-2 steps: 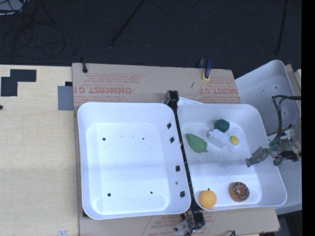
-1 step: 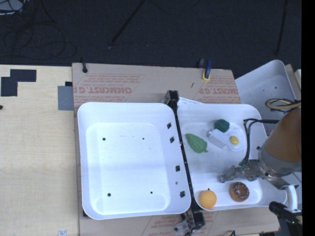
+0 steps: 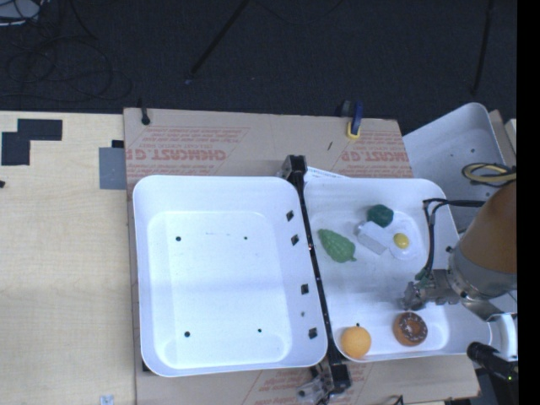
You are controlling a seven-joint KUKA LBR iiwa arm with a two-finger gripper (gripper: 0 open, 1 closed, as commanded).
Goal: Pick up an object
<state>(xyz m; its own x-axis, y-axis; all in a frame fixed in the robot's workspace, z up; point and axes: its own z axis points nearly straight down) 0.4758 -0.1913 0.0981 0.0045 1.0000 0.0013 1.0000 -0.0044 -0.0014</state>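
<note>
Gripper [image 3: 415, 294] low in the right bin [image 3: 337, 194], near its front right corner. Jaw state: cannot tell; the metal tip is small and blurred against the white floor, nothing visibly between its parts.

Closest candidate: brown ring-shaped doughnut toy [image 3: 410, 328], just in front of the tip, apart from it. Judged light and rigid or slightly soft; best taken across the ring's outer edge. Orange ball [image 3: 355, 342] just left of it, round and likely to roll or slip. Farther back: green leafy piece [image 3: 337, 246], a dark green lump [image 3: 380, 216] and a small yellow item [image 3: 401, 241] on a pale, hard-to-read shape.

Left bin [image 3: 152, 226] holds no objects. The arm's wrist is cut off at frame right.
</note>
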